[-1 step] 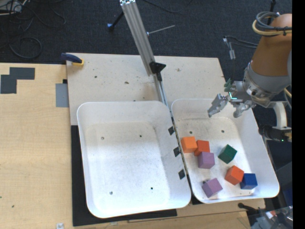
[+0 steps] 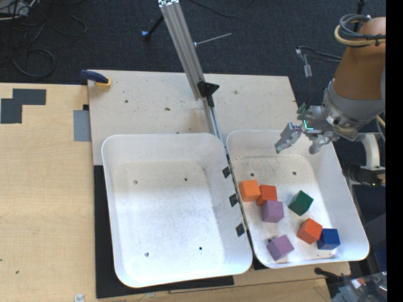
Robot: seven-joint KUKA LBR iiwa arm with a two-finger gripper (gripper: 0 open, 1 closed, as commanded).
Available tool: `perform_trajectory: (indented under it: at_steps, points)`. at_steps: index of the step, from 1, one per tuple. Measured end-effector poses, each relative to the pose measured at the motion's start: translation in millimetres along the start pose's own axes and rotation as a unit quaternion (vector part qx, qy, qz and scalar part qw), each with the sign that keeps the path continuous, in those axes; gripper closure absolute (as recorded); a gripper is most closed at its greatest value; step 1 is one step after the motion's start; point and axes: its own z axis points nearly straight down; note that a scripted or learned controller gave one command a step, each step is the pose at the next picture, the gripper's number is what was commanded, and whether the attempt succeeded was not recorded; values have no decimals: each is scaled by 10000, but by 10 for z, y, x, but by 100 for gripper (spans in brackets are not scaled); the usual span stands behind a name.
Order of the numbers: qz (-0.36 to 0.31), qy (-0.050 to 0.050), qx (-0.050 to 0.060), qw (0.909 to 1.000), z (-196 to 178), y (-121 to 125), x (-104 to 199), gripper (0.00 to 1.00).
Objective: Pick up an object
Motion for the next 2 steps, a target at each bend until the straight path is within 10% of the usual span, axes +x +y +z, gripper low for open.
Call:
perform_trajectory:
  at_steps: [2]
  points:
    - [10, 6, 33, 10000, 1267, -63, 96, 0]
